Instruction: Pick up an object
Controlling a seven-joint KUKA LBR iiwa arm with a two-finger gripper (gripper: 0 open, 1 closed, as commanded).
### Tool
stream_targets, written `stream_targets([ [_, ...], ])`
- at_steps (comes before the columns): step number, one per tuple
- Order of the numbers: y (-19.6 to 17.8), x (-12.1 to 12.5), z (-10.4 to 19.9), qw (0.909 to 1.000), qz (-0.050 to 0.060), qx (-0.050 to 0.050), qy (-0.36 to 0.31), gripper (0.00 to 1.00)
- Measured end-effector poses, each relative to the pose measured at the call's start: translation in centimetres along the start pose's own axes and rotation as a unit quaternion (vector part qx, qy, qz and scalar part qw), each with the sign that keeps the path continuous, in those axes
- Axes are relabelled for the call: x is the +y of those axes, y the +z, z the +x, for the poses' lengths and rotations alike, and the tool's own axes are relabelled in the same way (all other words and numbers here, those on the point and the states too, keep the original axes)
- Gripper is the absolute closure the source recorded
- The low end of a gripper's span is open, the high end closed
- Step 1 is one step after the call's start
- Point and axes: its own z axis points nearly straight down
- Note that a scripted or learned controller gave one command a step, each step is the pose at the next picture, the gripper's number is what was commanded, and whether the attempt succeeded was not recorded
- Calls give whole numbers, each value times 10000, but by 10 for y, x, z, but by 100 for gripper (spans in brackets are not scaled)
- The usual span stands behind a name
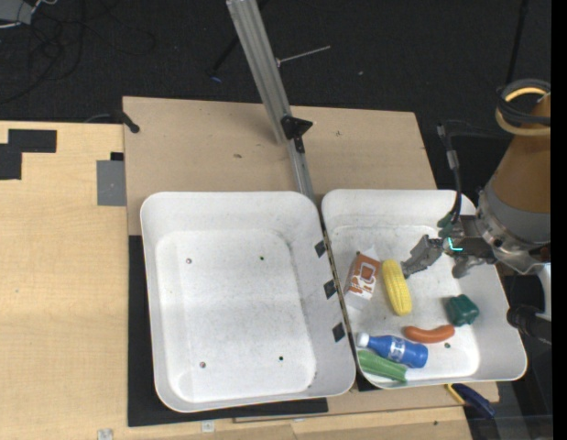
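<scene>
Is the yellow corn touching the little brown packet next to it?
Apart. The camera view shows a thin strip of white bin floor between the yellow plastic corn cob and the small brown and white snack packet.

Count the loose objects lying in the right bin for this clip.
6, all in the right bin: brown packet and yellow corn mid-bin, dark green block right, orange sausage, blue bottle and green piece along the near edge. The gripper may hide others.

We can read no text, brand or number here. The small brown packet [362, 276] carries white markings, too blurred for us to decipher.
</scene>
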Motion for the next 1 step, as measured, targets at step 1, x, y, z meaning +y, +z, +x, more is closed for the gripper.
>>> stream_targets([
  [1,56,6,-6,10000,31,4,-11,0],
])
